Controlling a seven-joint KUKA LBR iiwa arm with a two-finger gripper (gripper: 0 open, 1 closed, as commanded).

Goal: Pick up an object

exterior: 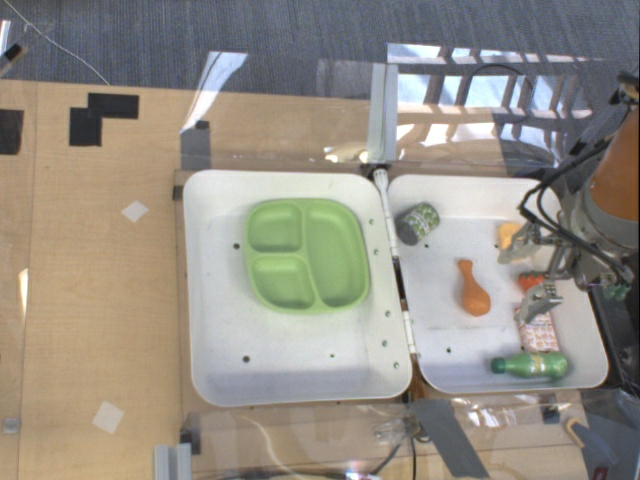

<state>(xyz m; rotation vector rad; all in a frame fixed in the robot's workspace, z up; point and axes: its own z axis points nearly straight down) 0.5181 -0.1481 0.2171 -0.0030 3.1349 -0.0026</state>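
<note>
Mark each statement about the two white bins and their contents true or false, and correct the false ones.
1. The green divided plate lies in the left bin. True.
2. The green bottle stands upright. False: it lies on its side near the right bin's front edge.
3. The orange drumstick-shaped toy lies in the right bin. True.
4. The end effector hovers over the left bin. False: it is over the right bin.

Smooth white plastic bins (290, 373), glossy green plastic divided plate (305, 255), matt wood-look bench (90, 298).
</note>
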